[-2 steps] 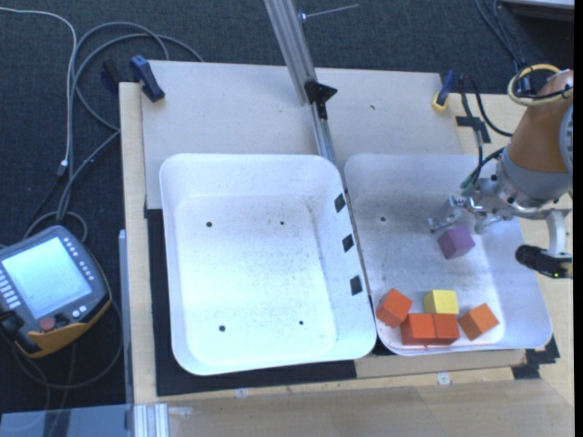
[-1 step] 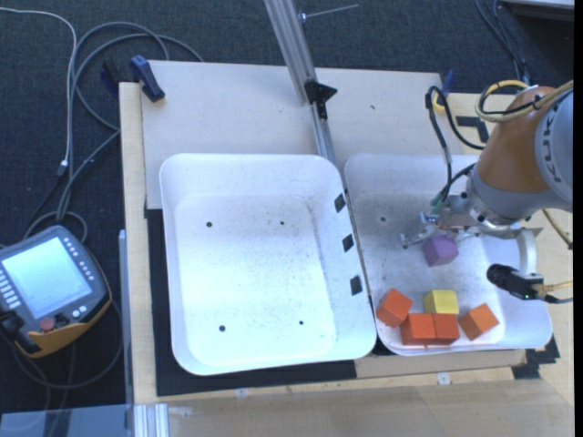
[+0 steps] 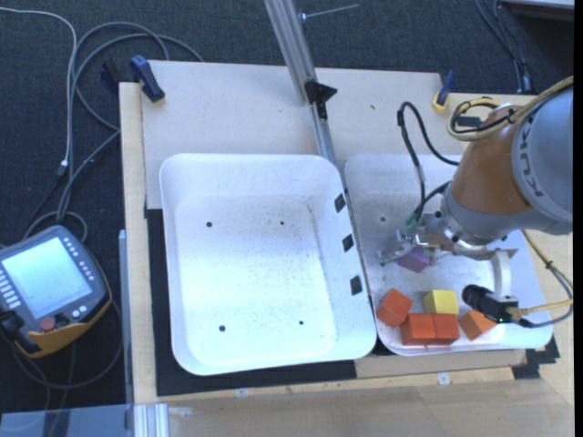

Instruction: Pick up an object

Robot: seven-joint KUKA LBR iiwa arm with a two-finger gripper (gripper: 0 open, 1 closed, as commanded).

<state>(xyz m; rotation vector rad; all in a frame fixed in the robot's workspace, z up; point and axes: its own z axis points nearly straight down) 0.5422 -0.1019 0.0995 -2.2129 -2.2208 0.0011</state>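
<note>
Purple, a small block [image 3: 415,260] sits touching our metal claw [image 3: 407,247] in the right white bin [image 3: 364,189]; we cannot tell whether it is gripped. Below the claw lie orange [image 3: 393,307] and yellow [image 3: 440,301] blocks.

Dark grey carpeted floor [image 3: 55,107] around a pale wooden bench [image 3: 237,107], loose black cables [image 3: 100,48] looping at far left, grey handheld control pendant with a lit screen [image 3: 46,285] lying at near left, blue clamp [image 3: 146,76] on the bench's far left corner, slanted aluminium pole [image 3: 287,30] rising at the far side
</note>
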